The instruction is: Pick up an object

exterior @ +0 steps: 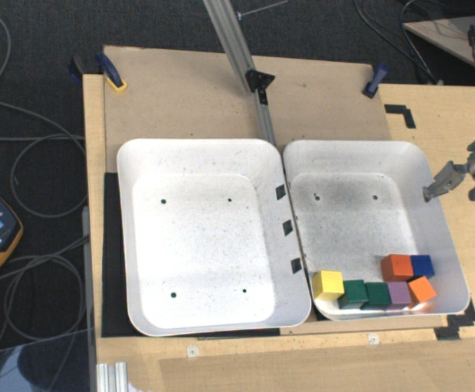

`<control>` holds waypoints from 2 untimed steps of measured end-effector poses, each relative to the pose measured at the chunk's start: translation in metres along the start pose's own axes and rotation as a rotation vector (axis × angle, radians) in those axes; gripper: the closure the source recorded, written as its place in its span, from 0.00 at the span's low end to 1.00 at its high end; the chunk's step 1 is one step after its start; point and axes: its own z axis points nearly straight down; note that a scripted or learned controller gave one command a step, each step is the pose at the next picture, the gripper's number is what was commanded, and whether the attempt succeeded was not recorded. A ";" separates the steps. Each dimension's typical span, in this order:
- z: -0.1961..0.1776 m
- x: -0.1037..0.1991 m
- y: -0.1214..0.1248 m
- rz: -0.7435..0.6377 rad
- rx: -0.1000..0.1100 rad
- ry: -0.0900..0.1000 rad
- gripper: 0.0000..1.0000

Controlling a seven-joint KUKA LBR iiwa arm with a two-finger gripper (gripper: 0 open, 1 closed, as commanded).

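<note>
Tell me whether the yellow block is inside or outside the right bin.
Inside. The yellow block lies on the right bin floor at its near-left corner, beside a green block.

Blocks bunched in near corner of right bin (433,219): yellow cube (329,283) leftmost, two green (365,294) beside it, purple (399,293), orange (422,289) tilted, red-orange (397,266) and blue (421,265) behind. All touching or just beside each other.

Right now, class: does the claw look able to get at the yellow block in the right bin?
Probably yes. The claw hangs over the right bin's far-right rim, and the yellow block sits uncovered at the row's left end, with a green block beside it.
</note>
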 end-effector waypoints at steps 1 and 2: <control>0.000 0.000 0.000 0.000 0.000 0.000 0.00; 0.047 0.006 0.007 0.001 0.005 0.001 0.00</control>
